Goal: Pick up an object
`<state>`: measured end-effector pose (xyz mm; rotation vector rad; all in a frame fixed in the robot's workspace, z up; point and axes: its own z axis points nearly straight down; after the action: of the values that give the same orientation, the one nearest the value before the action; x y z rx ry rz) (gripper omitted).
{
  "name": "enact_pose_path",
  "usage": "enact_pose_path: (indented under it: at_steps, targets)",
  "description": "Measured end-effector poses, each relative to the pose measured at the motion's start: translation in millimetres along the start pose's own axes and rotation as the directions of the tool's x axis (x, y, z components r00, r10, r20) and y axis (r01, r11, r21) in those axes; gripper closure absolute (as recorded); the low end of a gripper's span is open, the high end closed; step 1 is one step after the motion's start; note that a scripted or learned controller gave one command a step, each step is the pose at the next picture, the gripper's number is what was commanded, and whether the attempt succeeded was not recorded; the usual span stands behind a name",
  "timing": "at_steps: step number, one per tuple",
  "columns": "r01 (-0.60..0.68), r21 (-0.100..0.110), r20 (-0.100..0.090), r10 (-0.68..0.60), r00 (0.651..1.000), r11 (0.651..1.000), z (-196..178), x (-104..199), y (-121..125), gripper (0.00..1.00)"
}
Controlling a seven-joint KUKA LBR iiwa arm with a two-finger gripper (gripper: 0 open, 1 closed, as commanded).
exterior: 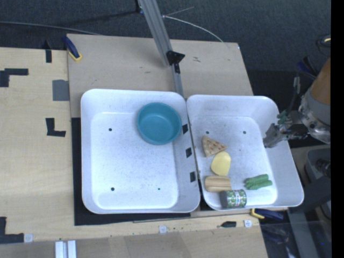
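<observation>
The right bin holds several small objects near its front. A tan wedge lies beside a yellow rounded piece. Below them are a tan roll, a small green can on its side and a green pod. A blue bowl sits upright at the back of the left bin. My gripper hangs over the right bin's right rim, above and to the right of the objects, with nothing seen in it.
A slanted metal pole crosses the bench behind the bins, ending near the seam between them. Black clips mark that seam. The wooden bench top stretches to the left.
</observation>
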<state>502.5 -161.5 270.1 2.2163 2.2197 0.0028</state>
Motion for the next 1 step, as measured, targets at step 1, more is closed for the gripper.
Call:
enact_pose_path:
  at_steps: [1]
  targets:
    - [0.005, 0.005, -0.003, -0.005, 1.0, 1.0, 0.0, 51.2, 11.2, 1.0]
